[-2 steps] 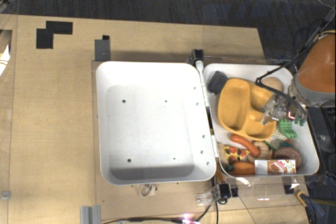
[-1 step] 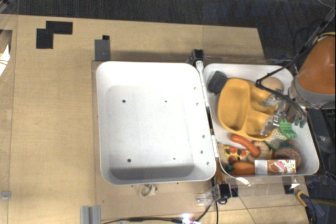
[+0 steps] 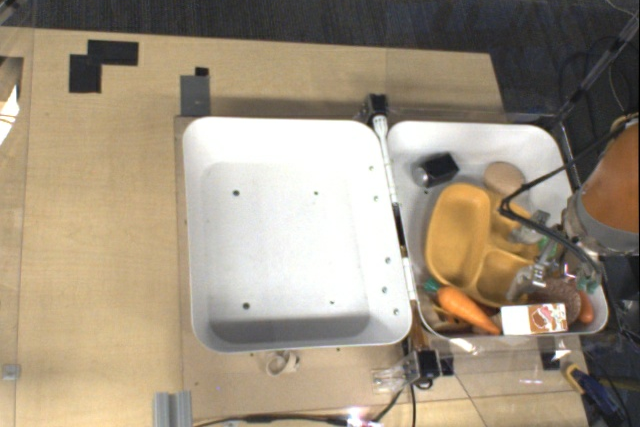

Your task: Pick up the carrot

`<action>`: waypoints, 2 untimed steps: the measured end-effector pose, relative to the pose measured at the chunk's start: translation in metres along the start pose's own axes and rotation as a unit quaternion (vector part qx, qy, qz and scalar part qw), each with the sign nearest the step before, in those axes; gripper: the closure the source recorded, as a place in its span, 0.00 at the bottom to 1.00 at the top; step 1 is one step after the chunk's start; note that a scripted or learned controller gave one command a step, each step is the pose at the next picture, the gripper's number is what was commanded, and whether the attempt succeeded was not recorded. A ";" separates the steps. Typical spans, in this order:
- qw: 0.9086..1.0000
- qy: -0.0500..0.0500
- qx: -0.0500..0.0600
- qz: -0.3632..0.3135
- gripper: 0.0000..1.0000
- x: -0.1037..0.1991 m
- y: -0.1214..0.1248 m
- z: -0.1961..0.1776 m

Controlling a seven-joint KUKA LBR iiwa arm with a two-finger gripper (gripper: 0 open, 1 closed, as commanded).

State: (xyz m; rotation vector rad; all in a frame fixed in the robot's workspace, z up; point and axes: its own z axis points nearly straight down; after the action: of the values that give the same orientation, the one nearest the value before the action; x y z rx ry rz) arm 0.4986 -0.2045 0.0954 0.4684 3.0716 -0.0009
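The desk (image 3: 100, 245) carries two white bins: the left bin (image 3: 290, 235) lies well away from the gripper (image 3: 548, 267), which hangs over the right bin (image 3: 470, 140) near that bin's front right corner. Just beside the gripper, on its far-from-arm side, sits a yellow dish (image 3: 465, 240), a small white carton (image 3: 533, 318) lies just in front of it, and a round tan object (image 3: 505, 178) and a dark little item (image 3: 437, 168) rest farther back. The carrot (image 3: 468, 309) lies near the gripper, toward the bin's front wall, apart from it; whether the gripper is closed or spread I cannot tell.
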 end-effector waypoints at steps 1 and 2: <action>0.996 0.002 0.006 0.084 0.00 -0.031 0.079 0.001; 0.929 0.004 0.015 0.370 0.00 -0.015 0.104 0.003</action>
State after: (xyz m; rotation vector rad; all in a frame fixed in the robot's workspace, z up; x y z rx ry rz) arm 0.5439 -0.1101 0.0939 1.5788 2.6932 -0.0257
